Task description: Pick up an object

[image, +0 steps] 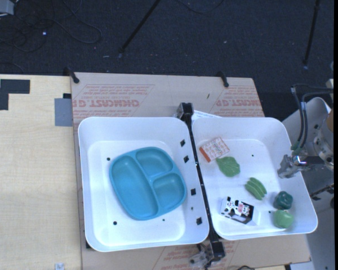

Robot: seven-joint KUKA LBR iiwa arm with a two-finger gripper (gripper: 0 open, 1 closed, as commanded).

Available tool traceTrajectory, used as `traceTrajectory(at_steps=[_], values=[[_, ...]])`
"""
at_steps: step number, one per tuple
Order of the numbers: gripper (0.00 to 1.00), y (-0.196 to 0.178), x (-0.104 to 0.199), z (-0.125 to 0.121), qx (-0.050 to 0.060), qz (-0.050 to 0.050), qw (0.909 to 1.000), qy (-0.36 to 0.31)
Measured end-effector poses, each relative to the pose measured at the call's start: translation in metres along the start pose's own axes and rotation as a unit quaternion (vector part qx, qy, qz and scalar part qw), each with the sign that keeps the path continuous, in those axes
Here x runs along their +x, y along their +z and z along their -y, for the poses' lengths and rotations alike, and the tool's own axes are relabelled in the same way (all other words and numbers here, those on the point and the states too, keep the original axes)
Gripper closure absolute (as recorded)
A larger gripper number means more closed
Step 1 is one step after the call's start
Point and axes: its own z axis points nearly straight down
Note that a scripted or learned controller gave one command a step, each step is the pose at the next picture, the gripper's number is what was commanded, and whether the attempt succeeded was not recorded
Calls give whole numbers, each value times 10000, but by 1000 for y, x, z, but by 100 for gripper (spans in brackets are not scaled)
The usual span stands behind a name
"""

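Note:
The right bin (270,129) holds several small objects. An orange-and-white packet (214,149) lies near its back left, with a green lumpy piece (228,166) just in front of it. A ridged green piece (256,188) sits mid-bin. A dark green round piece (283,199) and a pale green piece (283,219) rest by the right wall. A black-and-white packet (237,209) lies at the front. My gripper (290,166) hangs at the bin's right rim, above and behind the dark green piece, mostly hidden at the frame's edge.
The left bin (96,151) holds a blue divided plate (147,182). A black divider (192,167) separates the bins. Both bins sit on a cardboard sheet (129,97) over a pale wooden bench (28,179). Cables hang by the arm (315,122) at the right.

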Motion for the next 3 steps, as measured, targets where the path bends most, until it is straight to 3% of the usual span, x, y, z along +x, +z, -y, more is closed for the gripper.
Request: traceTrajectory(at_steps=[3], values=[[100, 13, 141, -13, 30, -14, 10000, -10]])
